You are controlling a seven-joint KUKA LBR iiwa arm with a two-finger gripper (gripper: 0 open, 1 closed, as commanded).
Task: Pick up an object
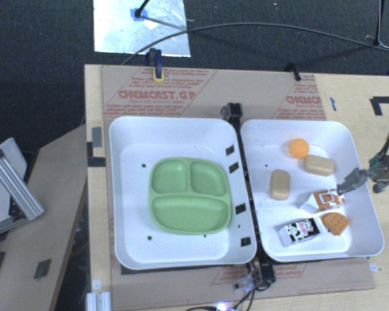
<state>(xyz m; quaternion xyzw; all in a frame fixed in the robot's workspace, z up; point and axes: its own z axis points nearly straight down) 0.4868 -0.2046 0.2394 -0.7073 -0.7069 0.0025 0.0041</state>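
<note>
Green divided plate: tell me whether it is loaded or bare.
Bare. The green divided plate lies flat in the left bin, and all three compartments show plain green with nothing resting in them.

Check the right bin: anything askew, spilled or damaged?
Nothing spilled or broken. In the right bin the orange and white carton and the black and white carton lie on their sides at skewed angles, as tossed in. The gripper sits low at the right rim, next to the orange and white carton.

A green divided plate [190, 195] lies in the left bin [126, 173]
</note>
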